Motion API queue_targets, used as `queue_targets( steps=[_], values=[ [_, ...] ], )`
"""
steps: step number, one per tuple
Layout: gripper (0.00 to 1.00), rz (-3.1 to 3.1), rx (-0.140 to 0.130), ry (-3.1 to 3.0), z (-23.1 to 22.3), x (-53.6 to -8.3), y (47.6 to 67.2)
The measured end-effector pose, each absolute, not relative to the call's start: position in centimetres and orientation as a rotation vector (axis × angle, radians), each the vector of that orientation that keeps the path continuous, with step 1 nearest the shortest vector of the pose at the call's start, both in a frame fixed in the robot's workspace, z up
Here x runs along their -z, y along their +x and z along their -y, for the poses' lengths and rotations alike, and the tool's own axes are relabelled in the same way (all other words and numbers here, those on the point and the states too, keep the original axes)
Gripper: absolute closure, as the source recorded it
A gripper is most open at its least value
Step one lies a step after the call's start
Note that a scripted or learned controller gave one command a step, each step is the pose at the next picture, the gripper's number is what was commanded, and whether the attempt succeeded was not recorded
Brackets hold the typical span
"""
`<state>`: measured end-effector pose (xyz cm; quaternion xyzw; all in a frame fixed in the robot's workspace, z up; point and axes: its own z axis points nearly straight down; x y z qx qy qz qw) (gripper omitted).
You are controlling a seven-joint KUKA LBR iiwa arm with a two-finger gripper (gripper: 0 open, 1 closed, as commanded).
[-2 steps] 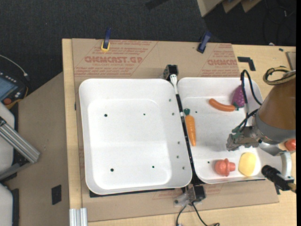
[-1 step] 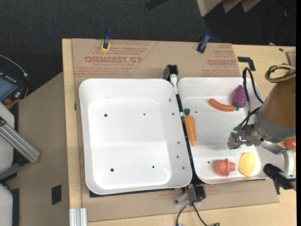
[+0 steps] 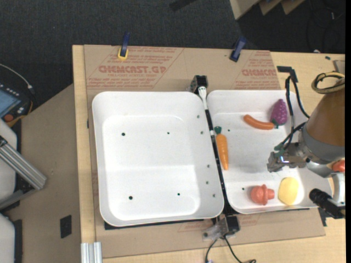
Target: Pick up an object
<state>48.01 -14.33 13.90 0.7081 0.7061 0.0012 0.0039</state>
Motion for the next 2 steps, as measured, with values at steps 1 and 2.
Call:
queue_targets(
  steps=[1,2],
  values=[
    [1.00,-2.211,-0.005,2.217,14.35,-14.86,48.05],
    [1.00,-2.208,-0.006,2.217,14.36,-15.80,48.10]
  ],
)
